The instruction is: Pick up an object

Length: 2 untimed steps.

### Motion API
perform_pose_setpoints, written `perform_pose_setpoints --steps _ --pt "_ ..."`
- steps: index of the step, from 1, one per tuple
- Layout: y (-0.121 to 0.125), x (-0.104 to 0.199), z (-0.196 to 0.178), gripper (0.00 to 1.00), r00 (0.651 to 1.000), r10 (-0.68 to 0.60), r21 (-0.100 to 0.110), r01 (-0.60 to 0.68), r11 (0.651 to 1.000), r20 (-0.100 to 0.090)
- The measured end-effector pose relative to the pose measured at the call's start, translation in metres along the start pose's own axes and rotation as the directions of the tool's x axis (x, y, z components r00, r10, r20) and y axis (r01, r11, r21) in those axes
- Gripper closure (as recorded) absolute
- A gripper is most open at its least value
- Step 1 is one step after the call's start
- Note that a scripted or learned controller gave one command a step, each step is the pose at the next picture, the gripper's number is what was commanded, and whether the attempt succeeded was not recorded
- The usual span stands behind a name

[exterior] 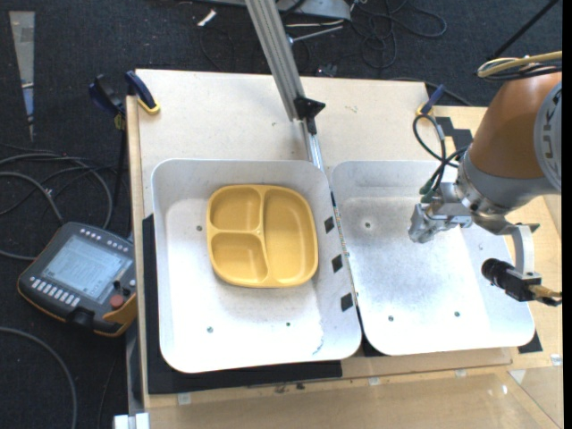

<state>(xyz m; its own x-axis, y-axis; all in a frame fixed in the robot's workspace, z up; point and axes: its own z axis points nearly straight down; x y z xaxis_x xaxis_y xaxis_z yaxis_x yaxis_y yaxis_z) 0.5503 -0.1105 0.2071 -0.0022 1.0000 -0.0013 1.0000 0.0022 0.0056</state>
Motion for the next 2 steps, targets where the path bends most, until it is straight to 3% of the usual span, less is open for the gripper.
perform_pose_setpoints --steps 2 --pt "0.032 0.105 -0.007 1.00 1.000 -0.007 0.004 0.007 1.000 -0.003"
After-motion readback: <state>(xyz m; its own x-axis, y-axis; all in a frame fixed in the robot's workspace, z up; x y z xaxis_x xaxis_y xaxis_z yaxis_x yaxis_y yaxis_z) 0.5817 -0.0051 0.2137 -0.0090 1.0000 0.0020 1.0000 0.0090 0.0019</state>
